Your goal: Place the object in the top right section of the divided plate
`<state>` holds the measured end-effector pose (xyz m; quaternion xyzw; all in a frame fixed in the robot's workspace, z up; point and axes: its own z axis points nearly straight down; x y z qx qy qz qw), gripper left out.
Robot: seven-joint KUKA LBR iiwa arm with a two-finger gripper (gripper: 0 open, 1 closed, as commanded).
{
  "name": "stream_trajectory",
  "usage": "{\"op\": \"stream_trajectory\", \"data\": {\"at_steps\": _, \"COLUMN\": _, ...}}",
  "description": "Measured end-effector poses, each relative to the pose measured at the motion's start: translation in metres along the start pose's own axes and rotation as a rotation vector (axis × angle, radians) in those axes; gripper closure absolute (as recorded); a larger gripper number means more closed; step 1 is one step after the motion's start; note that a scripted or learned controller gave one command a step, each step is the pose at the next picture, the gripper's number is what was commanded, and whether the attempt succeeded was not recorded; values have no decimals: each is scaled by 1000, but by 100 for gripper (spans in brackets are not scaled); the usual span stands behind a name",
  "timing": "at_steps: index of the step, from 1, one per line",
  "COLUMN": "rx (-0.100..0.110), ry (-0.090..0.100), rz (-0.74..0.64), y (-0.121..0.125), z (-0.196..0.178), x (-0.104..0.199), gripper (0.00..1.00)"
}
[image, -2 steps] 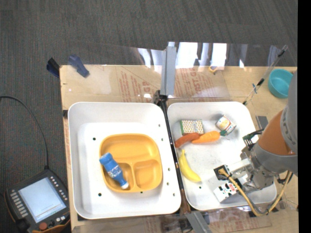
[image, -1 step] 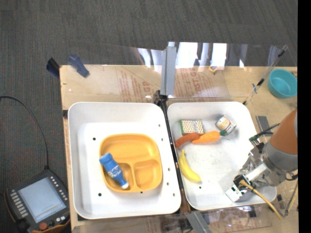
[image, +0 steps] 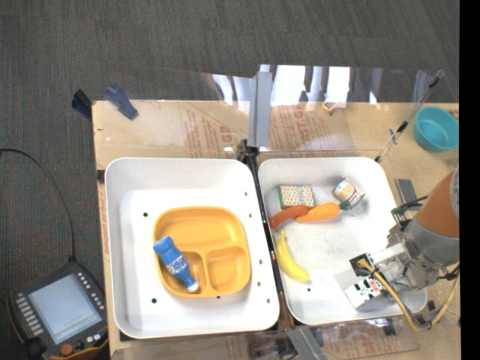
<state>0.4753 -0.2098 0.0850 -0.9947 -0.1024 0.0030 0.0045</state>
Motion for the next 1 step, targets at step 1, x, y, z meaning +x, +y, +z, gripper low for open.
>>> {"op": "stream_trajectory", "data": {"at_steps": 1, "rx": -8, "ry": 7, "rz": -524, "y": 1, "z": -3, "x": 3, "gripper": 100}}
